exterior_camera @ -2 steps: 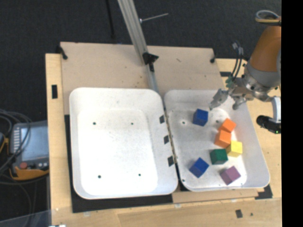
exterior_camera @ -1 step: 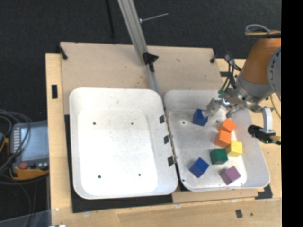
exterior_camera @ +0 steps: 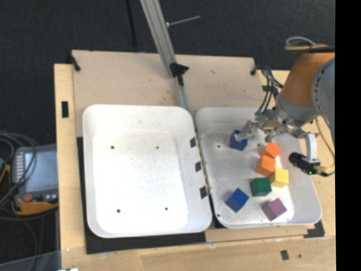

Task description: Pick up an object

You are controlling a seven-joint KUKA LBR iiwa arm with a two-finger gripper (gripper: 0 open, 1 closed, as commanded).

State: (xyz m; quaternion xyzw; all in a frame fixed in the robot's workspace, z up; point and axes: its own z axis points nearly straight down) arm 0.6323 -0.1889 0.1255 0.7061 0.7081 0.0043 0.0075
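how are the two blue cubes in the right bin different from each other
The upper blue cube sits at the pincer, apart from the other blocks; the lower blue cube lies near the bin's front, beside the green cube. The lower one looks brighter. Both are similar-sized blue cubes.

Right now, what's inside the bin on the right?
The right bin holds seven blocks: two blue, two orange, one green, one yellow, one purple. The claw covers part of the upper blue block.
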